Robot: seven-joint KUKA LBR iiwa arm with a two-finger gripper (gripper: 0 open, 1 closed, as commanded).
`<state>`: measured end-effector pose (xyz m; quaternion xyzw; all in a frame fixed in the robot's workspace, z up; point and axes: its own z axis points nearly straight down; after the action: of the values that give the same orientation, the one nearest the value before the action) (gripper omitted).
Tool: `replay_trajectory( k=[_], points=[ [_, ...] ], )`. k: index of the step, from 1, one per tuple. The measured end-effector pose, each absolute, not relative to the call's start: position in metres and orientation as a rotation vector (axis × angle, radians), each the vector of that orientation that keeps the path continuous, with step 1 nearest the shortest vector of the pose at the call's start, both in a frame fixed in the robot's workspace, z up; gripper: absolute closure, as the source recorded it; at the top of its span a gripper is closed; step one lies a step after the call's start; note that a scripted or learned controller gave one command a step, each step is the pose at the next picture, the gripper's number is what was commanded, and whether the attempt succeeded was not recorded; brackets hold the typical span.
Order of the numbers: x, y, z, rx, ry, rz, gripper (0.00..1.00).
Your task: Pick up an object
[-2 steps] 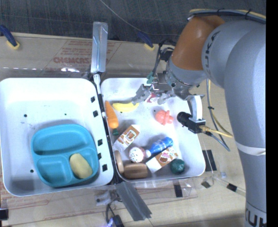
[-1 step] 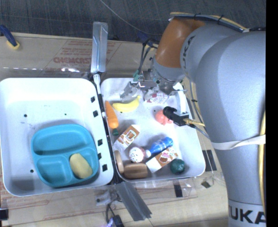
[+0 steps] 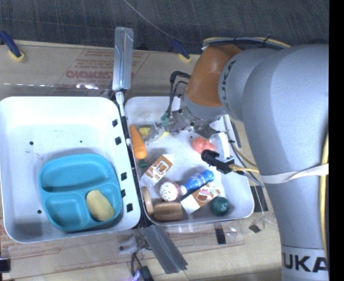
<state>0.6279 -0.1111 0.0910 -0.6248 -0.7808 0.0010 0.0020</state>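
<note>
At the near edge of the right-hand bin (image 3: 245, 206) a brown roll-shaped item (image 3: 167, 211) lies along the front wall, with a dark green ball (image 3: 220, 205) toward the near right corner. Just behind them sit a small white carton (image 3: 200, 197), a blue bottle (image 3: 198, 180) and a round white-and-red toy (image 3: 169, 191). A second carton (image 3: 158, 169) rests a little farther back. The orange carrot (image 3: 138, 143) lies against the bin's left wall, its long axis running near to far, parallel to that wall. It is the likeliest pick, sitting just left of and slightly nearer than the gripper (image 3: 164, 126). The jaws hang low over the bin's far half, and whether they stand wide or narrow cannot be told, since the wrist hides them. A pinkish item (image 3: 202, 144) sits just right of the wrist. Reaching the carrot would appear to call for a short shift leftward. In the left bin (image 3: 13, 122) a blue tray (image 3: 72, 183) holds a yellow potato-like piece (image 3: 100, 205).
</note>
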Motion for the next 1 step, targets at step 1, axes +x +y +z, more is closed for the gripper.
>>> replay_trajectory(
  k=[1],
  points=[
    [0.6117,-0.1779,0.1547,-1.927,-2.489,0.0,0.0]
  ],
)
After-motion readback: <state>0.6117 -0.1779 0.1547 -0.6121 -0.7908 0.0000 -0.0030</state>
